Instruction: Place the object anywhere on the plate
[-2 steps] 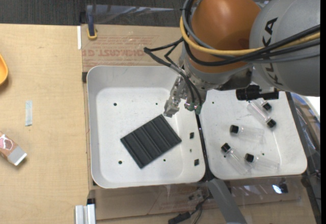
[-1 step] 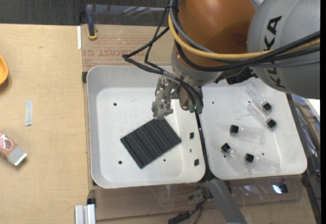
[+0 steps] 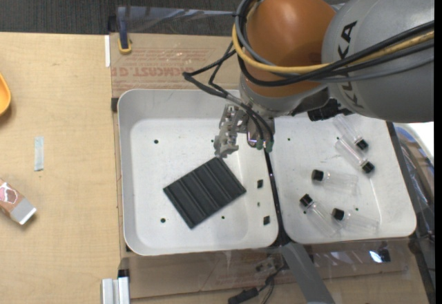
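Two white bins sit side by side on the bench; the left bin holds a dark ribbed plate lying flat. Just above the plate's upper corner hangs the gripper; whether it is spread or closed I cannot tell. Clear black-capped vials lie scattered right of the plate, in the other bin.

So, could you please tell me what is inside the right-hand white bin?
The right-hand shallow white bin holds several clear plastic vials with black caps; the grey arm covers its far end.
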`<state>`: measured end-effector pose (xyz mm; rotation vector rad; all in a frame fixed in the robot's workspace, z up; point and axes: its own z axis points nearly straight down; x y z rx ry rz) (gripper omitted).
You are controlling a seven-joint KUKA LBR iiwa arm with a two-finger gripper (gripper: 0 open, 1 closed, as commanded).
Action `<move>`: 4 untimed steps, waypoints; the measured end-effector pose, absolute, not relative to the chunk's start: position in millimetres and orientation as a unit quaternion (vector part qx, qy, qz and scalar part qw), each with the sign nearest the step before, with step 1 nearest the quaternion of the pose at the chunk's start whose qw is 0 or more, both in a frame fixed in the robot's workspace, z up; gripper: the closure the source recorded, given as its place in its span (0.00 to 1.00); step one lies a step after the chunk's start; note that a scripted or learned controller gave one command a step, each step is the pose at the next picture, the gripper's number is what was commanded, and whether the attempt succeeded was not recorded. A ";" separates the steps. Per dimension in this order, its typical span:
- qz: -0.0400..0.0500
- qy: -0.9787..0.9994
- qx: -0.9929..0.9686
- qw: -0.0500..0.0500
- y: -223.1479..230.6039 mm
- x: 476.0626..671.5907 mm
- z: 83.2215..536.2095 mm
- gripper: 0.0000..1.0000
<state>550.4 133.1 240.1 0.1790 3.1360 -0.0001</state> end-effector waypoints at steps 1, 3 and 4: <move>0.000 0.998 0.057 0.000 133.1 550.4 240.2 0.00; 0.000 0.998 0.057 0.000 133.1 550.4 240.2 0.00; 0.000 0.998 0.057 0.000 133.1 550.4 240.2 0.00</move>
